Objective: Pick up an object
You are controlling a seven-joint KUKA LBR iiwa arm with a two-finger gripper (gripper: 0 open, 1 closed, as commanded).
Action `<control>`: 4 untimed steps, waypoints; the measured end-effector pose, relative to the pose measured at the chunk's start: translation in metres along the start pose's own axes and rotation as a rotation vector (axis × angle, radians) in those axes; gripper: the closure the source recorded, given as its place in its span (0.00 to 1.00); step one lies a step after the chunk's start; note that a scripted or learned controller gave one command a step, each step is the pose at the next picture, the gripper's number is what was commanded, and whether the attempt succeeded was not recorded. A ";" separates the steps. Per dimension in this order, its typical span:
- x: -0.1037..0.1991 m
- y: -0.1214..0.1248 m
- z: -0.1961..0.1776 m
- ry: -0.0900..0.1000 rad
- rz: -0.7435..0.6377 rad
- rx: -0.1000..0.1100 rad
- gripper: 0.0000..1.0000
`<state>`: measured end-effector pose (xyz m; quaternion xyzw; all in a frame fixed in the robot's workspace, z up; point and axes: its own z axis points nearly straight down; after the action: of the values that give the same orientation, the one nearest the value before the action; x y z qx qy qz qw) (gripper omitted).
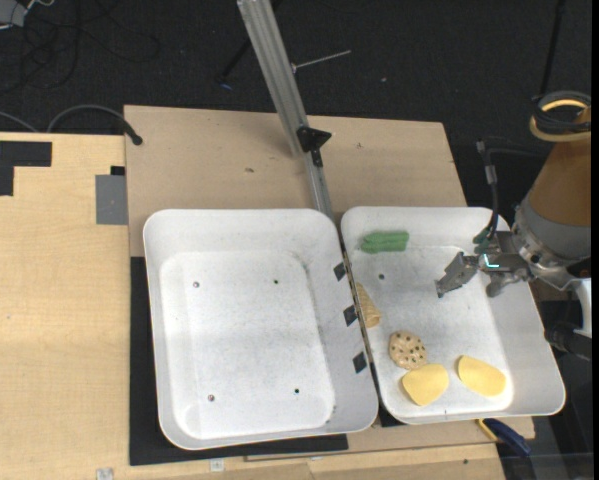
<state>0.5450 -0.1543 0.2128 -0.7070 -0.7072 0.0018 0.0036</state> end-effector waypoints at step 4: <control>0.007 0.017 0.120 -0.002 0.007 -0.006 0.00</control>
<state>0.5609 -0.1474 0.0926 -0.7094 -0.7048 0.0003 0.0006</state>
